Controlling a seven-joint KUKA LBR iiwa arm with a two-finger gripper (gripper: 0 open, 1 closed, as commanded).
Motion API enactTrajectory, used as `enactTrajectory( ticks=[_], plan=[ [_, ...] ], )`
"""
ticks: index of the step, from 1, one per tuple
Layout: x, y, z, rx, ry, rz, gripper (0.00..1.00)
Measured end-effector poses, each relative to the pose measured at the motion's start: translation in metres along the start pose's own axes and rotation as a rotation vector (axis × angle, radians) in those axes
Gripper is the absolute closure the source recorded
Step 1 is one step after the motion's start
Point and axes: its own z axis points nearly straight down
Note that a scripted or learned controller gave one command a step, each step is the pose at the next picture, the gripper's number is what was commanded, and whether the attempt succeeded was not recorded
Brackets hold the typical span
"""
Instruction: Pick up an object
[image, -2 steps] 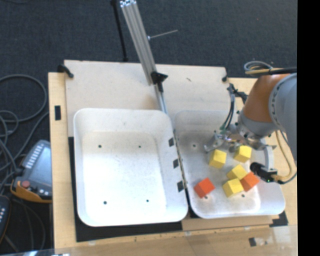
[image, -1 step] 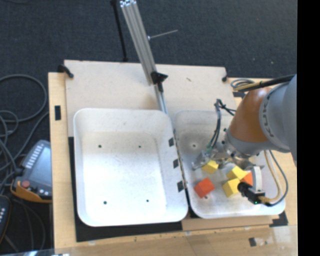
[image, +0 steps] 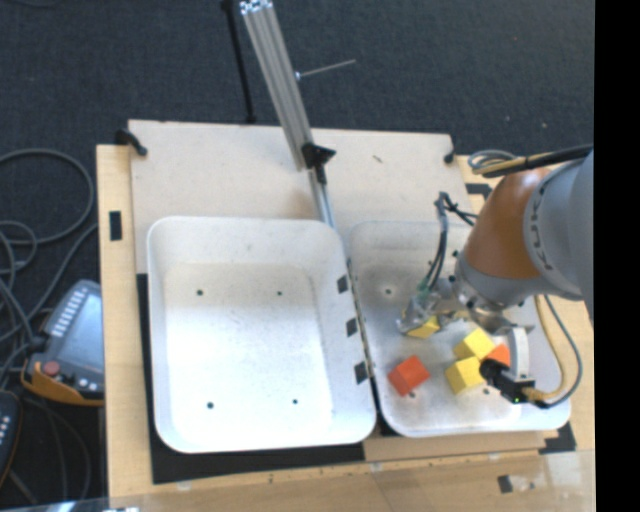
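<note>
My gripper (image: 418, 318) is low in the right bin (image: 400, 250), near its middle, hanging from the grey and orange arm (image: 510, 240). A small yellow piece (image: 427, 328) lies right at the gripper's tip, partly hidden by it; I cannot see whether it is gripped. An orange-red block (image: 408, 375) rests on the bin floor in front of the gripper. Two yellow blocks (image: 465, 376) (image: 478, 344) sit to the right, with an orange block (image: 500, 355) beside them, partly covered by the arm's black cable clip.
The left bin (image: 250, 330) stands against the right one, sharing a raised rim (image: 355, 320). A slanted metal pole (image: 290, 100) rises from the back of the bench. Cables and a teach pendant (image: 70, 340) lie off the bench at left.
</note>
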Motion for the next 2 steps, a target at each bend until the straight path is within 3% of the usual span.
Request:
enactTrajectory(
  ticks=[1, 2],
  plan=[
    [-0.014, 0.005, -0.048, 0.001, -0.001, 0.000, 1.00],
    [0.052, -0.001, -0.113, -0.001, 0.002, -0.012, 1.00]
  ],
)
